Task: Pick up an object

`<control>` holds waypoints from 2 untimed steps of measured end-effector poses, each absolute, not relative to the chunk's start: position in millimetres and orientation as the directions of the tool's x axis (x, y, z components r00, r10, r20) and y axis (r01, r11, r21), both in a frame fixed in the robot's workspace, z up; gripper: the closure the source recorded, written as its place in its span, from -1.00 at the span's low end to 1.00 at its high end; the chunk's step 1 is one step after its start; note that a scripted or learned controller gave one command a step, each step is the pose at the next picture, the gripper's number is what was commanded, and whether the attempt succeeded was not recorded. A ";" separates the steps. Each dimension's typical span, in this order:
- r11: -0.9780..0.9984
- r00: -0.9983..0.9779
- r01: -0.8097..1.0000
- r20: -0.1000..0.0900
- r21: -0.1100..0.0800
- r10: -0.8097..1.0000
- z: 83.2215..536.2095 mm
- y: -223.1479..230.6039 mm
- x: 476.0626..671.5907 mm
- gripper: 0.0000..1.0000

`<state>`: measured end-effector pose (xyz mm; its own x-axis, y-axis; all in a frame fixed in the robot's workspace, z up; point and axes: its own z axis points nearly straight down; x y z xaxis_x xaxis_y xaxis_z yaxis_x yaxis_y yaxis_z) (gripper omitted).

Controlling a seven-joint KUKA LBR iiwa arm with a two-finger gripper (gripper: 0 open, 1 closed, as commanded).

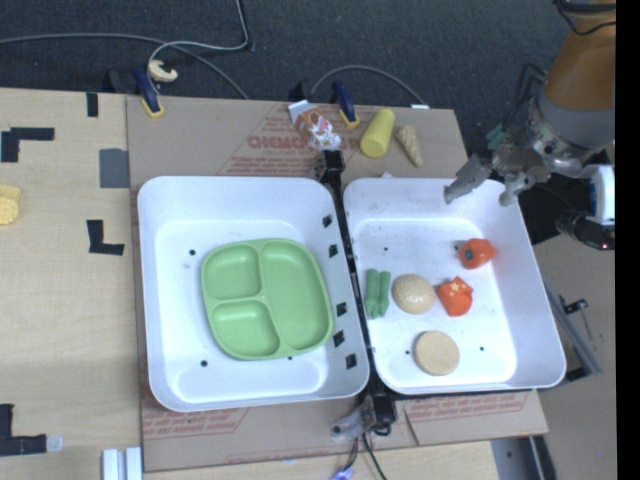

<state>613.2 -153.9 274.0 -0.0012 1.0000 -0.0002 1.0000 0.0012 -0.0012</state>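
Nearest us, at the front of the right bin (530, 298), lies a tan disc (437, 352). Behind it sit a pale bun (412, 293) and a red pepper piece (455, 296), close together, with green beans (377, 293) by the bin's left wall and a tomato (477, 253) a little farther back. In the left bin (165, 268) we see a green tray (267, 298) with three compartments.

Our gripper (483, 188) hovers over the right bin's back right corner, fingers spread apart and holding nothing. We judge the reach has barely begun.

The tomato is the nearest candidate, standing apart from its neighbours, so we would take it. To do this well, we should centre the fingers over it before descending, since it is round and may roll out of an off-centre pinch. We should close only once both fingers straddle its widest part, then lift straight up. The bun and pepper piece sit too close together for a clean approach.
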 end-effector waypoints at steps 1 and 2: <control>-0.001 0.001 1.000 0.000 -0.005 1.000 167.3 -219.8 627.2 -1.00; 0.001 -0.001 1.000 -0.001 0.000 1.000 98.0 -206.8 613.3 -1.00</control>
